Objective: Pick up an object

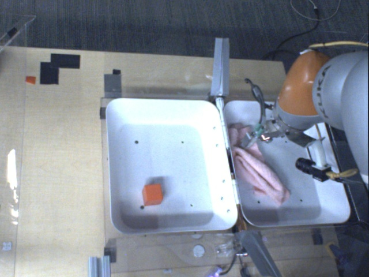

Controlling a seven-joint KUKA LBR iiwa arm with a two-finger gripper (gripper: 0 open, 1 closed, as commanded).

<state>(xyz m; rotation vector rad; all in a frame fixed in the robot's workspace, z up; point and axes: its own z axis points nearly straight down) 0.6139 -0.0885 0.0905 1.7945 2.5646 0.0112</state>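
A pink crumpled cloth (256,169) lies along the left side of the right bin (300,212). An orange block (153,194) rests in the lower left part of the left bin (124,126). My gripper (258,133) hangs low over the upper end of the cloth, under the orange band of the arm (302,91). The arm's bulk covers the fingers, so their state is hidden. Nothing can be seen lifted off the bin floor.
A grey metal divider post (220,68) stands at the back between the bins. Black blocks (56,67) and a small orange piece (30,80) lie on the bench at far left. A black cable fitting (311,169) sticks out over the right bin.
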